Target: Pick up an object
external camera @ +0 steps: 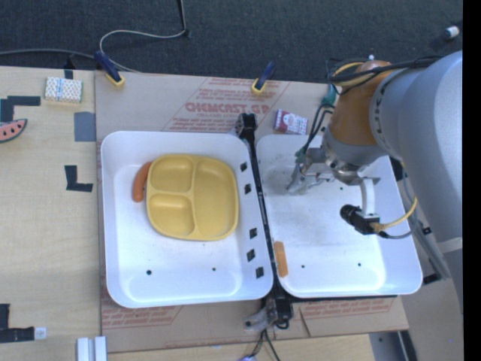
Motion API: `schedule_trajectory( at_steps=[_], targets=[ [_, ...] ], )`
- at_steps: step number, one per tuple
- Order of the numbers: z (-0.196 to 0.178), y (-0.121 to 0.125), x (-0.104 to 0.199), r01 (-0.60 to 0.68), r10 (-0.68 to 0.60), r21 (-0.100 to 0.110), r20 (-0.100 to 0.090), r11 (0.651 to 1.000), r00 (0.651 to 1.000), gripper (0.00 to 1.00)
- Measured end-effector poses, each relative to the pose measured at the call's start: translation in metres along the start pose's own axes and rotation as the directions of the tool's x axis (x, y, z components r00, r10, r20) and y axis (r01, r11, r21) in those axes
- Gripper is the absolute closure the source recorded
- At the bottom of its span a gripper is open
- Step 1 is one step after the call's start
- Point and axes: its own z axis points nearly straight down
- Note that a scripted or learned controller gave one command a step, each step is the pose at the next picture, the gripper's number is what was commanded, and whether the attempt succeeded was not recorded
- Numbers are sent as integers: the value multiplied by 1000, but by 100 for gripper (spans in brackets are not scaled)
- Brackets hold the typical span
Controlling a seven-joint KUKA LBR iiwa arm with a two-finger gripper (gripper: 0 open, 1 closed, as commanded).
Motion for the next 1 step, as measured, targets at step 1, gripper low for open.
schedule_trajectory(
  at_steps=[1],
  targets=[
    [-9, 0, 1, 1, -1, 2, -1, 1000, 1000, 100]
  ],
)
